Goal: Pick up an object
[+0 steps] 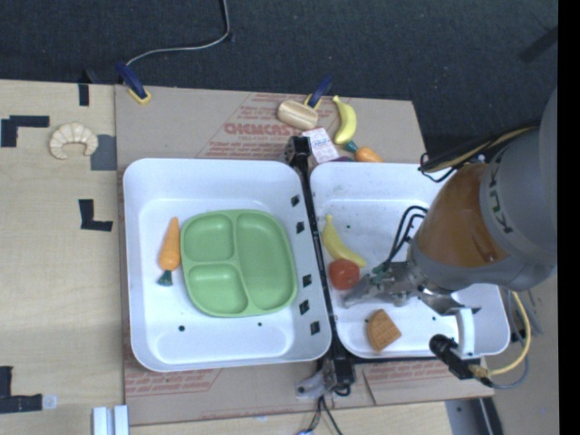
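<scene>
Two white bins are sitting side by side across the middle of the frame, the left bin carrying a green divided plate and the right bin taking the arm, which is reaching in from the right edge. Beside the plate, at its left, a carrot is lying. In the right bin the gripper is hovering low at the lower centre right of the frame, just beside a red tomato; whether it is gripping anything cannot be told. Above the tomato a yellow banana is resting near the divider, and a brown bread piece is lying near the bin's lower edge. The tomato is looking like a light, stiff, smooth toy, likely to roll or slip, so a grasp across its widest middle would be suiting it best.
</scene>
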### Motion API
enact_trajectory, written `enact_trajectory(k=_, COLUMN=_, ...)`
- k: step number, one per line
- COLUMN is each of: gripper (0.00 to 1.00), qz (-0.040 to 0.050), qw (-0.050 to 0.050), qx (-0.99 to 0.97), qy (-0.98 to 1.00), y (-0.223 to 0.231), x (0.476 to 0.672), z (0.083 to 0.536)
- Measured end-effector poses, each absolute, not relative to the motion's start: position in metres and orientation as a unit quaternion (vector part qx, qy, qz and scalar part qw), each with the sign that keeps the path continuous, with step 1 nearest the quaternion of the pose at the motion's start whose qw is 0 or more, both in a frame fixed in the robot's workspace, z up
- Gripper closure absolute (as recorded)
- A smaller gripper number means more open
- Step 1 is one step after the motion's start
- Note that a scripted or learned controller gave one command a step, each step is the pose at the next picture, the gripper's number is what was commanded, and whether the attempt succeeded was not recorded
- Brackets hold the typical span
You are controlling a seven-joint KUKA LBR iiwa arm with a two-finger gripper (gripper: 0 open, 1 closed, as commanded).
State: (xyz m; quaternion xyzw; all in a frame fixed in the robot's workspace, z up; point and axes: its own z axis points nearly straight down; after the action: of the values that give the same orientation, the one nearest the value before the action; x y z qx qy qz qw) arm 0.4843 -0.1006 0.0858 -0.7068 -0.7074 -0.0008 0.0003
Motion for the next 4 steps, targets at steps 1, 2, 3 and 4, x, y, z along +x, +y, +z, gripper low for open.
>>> enact_trajectory(k=1, gripper=0.00, qz=0.0005, qw=0.000, qx=-0.707, qy=-0.707, y=-0.140, x=0.541, z=0.137)
enact_trajectory(k=2, gripper=0.00, qz=0.0003, qw=0.001, qx=-0.707, qy=-0.708, y=-0.087, x=0.484, z=0.184)
enact_trajectory(k=3, gripper=0.00, qz=0.0012, qw=0.001, qx=-0.707, qy=-0.707, y=-0.128, x=0.483, z=0.132)
enact_trajectory(k=4, gripper=0.00, qz=0.0001, qw=0.001, qx=-0.706, qy=-0.708, y=-0.023, x=0.484, z=0.184)
